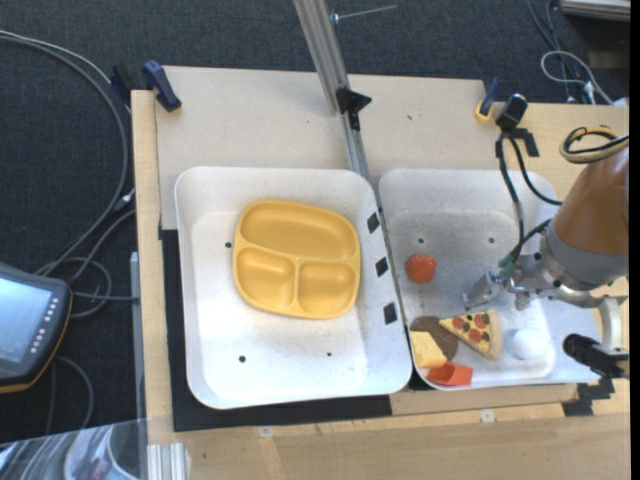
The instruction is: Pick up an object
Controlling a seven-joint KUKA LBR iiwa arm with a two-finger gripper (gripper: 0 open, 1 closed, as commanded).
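Bench bins: left (200,298) holds yellow tray (297,258); right (450,193) holds tomato (421,267), pizza (474,332); pincer (487,286) state unclear.

**Clearance and Obstructions**

The right bin (450,193) offered open floor across its upper half. Along its lower edge, the pizza slice (474,332), white ball (529,345), cheese wedge (428,349) and orange block (452,374) crowded the passage; the tomato (421,267) stood apart at centre-left. The gripper (497,286) and arm (590,230) occupied the right side. The yellow divided plate (297,258) filled the left bin's (210,368) centre, leaving free floor below it.
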